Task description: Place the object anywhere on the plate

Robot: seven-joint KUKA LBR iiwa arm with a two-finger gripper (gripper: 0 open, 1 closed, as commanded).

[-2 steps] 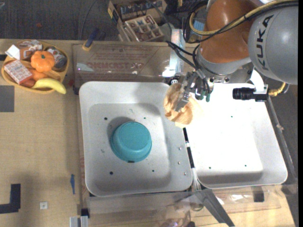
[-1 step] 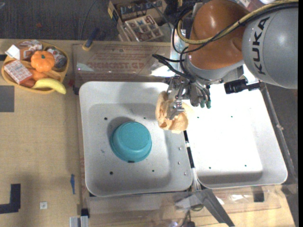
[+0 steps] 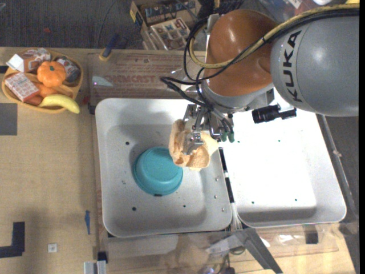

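A teal round plate [image 3: 158,172] lies in the left bin [image 3: 114,130], near its middle. A tan, bread-like object [image 3: 183,147] hangs just above the plate's upper right rim. My gripper [image 3: 195,137] comes down from the arm over the bin's right side, and its fingers are shut on this tan object. Part of the object is hidden behind the fingers.
The right bin [image 3: 285,170] sits beside the left one, a ridge between them. A wicker basket [image 3: 14,90] with a toy pumpkin, a banana and small boxes stands on the bench at upper left. The arm's big grey and orange body fills the upper right.
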